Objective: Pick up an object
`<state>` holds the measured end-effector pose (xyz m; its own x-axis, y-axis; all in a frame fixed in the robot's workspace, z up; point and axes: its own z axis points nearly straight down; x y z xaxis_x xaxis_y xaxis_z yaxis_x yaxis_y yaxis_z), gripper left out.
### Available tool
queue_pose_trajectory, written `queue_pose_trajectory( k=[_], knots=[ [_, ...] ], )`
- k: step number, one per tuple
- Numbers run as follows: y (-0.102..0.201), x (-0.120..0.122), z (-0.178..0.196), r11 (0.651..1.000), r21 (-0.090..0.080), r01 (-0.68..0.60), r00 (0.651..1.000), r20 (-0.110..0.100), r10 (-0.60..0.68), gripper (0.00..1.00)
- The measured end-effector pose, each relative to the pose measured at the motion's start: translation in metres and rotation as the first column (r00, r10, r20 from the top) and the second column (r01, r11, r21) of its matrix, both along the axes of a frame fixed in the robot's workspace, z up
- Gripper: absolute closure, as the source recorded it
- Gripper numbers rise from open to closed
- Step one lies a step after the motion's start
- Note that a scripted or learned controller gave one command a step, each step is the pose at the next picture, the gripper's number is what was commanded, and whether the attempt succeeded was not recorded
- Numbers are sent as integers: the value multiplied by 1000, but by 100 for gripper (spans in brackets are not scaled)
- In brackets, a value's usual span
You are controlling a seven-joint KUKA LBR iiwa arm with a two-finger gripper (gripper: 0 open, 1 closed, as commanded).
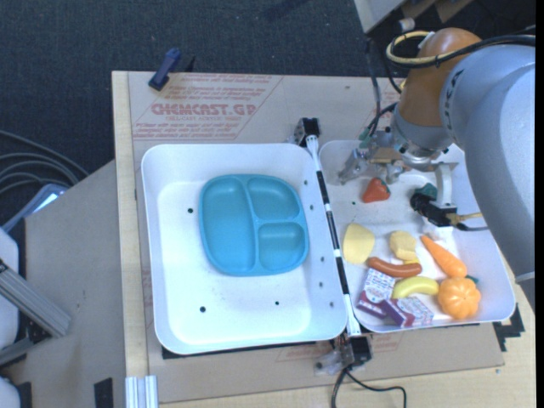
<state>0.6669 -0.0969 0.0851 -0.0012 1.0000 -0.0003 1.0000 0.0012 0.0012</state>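
A red toy [376, 191] lay in the right bin [501, 289], just below the end effector [374, 167] and seemingly between its fingers, which stood apart. A clean pick was judged to need a straight descent, centred, then closure before lifting. The other toys, a carrot [444, 257] among them, were farther toward the bin's near end.

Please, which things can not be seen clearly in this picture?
- Gripper: fingers too small, wrist above hides them, so its state is unclear.
- Red object: too small to identify; contact with gripper unclear.
- Right bin: far side hidden under the arm.
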Motion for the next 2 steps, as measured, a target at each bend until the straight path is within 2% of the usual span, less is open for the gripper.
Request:
queue_pose_trajectory(
  k=[1,2],
  knots=[
    [0,1,10,1000,-2,0,1000,2,0,100],
    [0,0,10,1000,-2,0,1000,1,0,0]
  ],
)
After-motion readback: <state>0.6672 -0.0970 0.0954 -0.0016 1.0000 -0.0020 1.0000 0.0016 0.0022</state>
